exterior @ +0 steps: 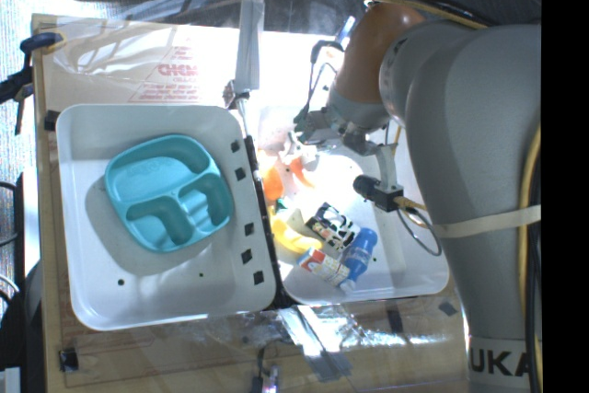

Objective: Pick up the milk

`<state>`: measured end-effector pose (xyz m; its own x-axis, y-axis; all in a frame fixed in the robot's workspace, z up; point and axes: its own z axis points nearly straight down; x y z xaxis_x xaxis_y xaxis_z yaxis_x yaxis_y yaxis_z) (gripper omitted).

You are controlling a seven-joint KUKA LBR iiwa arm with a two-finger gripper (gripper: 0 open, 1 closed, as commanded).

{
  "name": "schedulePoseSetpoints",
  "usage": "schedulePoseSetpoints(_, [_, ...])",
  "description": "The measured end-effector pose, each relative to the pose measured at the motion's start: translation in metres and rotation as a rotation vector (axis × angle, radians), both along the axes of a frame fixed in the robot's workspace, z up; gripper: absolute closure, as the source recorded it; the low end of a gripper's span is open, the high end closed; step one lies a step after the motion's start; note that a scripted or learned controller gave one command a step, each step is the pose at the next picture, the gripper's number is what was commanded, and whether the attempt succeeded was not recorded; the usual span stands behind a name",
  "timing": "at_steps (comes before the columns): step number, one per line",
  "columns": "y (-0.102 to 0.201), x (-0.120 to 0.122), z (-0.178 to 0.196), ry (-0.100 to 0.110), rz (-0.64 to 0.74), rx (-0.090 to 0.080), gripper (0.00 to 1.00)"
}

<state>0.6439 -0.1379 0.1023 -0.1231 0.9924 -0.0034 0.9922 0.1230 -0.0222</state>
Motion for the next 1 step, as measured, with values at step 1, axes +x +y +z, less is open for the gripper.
schedulePoseSetpoints(1, [0.0271,0.007,0.0649,-0.021,-0.053,0.005,1.0])
